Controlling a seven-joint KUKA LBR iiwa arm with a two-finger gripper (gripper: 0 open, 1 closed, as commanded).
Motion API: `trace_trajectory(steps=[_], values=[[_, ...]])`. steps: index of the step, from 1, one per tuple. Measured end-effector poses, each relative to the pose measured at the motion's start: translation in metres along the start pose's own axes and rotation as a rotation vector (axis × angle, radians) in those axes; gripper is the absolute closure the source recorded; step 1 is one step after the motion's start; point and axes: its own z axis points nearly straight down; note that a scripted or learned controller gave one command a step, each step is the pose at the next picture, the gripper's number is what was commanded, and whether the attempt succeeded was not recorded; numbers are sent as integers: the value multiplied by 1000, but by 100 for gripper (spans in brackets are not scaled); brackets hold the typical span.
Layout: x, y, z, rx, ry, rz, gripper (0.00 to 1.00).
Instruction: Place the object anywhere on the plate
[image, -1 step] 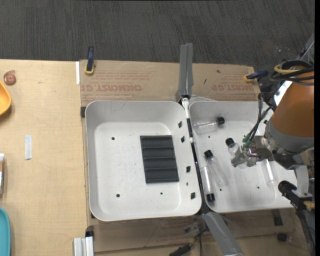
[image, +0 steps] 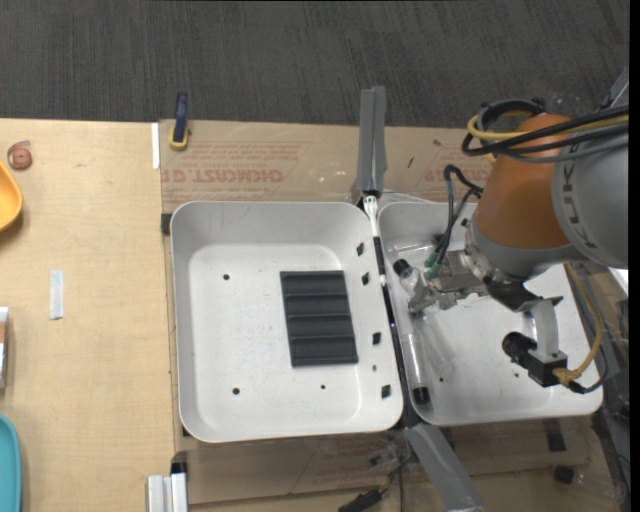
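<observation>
Reaching in from the right, the arm (image: 597, 205) hangs over the right bin (image: 480, 405), its orange band (image: 520, 195) above the bin's upper half. The wrist points toward the bin's left wall, and the jaws sit low near that wall, in the upper-left part of the bin. Jaw state: cannot tell, since wrist hardware and cables clutter that spot.

Task's thing: not clearly resolved. A faint clear elongated shape (image: 412, 352) lies along the left wall of the right bin, just below the jaws and running toward the bin's near corner. Whether the jaws touch it cannot be told.

Left bin (image: 200, 405): a black ribbed plate (image: 318, 318) lies flat on the floor, a little right of centre, long side running top to bottom, with three or four raised bands across it. Nothing rests on the plate. It is well apart from the jaws, with the two bin walls between them.

Surroundings: both bins rest on a cardboard sheet (image: 240, 165) with reversed red print. A blue and yellow clamp (image: 180, 122) grips the sheet's far left corner. On the bare wooden desk (image: 90, 380), left of the bins, lie a small white strip (image: 56, 295) and a small reddish disc (image: 19, 155). An orange thing (image: 8, 200) and a teal thing (image: 8, 465) are cut off by the left edge.
</observation>
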Motion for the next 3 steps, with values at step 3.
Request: trace_trajectory(steps=[3], values=[[130, 31, -131, -2, -2, -326, 100]])
